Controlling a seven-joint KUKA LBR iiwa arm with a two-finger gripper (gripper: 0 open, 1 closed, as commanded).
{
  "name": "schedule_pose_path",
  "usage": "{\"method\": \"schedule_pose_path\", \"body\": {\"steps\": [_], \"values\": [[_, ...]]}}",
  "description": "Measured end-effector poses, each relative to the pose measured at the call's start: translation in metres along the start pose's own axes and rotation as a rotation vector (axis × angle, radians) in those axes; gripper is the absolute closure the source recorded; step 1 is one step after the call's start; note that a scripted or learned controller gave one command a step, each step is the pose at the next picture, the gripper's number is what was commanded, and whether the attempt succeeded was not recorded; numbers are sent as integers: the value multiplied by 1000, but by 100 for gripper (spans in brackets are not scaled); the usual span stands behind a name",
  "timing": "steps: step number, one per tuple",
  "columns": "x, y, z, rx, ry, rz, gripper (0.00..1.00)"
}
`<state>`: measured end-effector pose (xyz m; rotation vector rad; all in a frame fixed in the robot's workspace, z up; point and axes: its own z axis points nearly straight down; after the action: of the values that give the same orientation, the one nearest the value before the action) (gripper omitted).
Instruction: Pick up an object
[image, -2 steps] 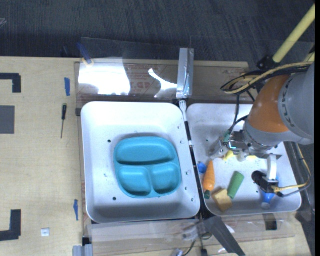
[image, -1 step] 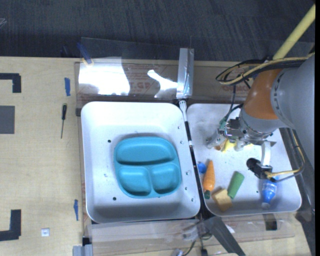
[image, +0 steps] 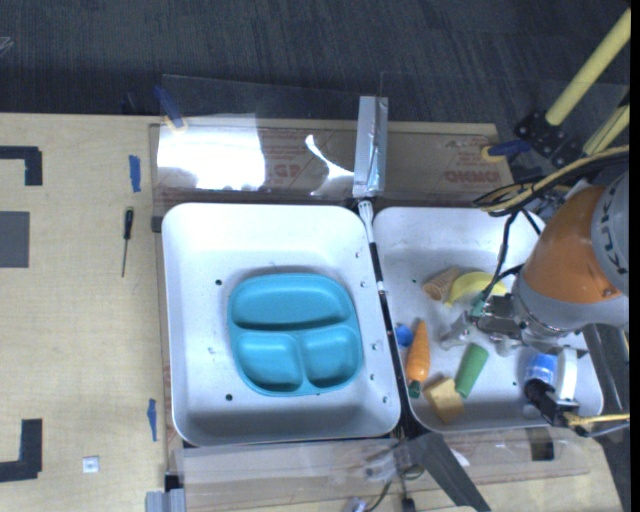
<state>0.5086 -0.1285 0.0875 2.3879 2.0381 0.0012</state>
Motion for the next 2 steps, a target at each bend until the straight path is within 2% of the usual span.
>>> {"method": "schedule_pose_path", "body": {"steps": [1, 2], "values": [[-9, -26, 0, -5, 1, 5, 0], [-10, -24, -11, -10, 1, 6, 100]]}}
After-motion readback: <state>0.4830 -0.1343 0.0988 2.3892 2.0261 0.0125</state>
